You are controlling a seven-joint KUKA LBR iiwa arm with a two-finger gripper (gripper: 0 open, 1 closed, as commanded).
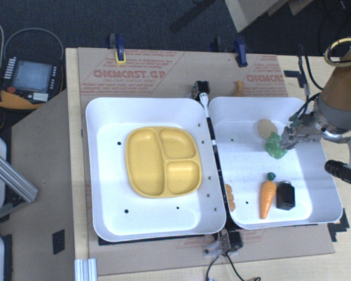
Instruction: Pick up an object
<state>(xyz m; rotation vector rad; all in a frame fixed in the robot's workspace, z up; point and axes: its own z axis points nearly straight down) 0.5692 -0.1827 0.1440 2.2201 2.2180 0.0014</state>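
Green leafy toy lies in the right bin, touching a beige potato. Beside this green toy sits the claw, but I cannot tell its state. An orange carrot and a black block lie nearer the front.

Camera view: one fixed overhead station, set above the bench and tilted down at a slant, at middle distance. Both white bins are taken in whole: the left bin, well to the left of the jaws, and the right bin, over which the gripper is seen. The arm is admitted from the frame's right. Dark floor is included beyond the bench's far edge.
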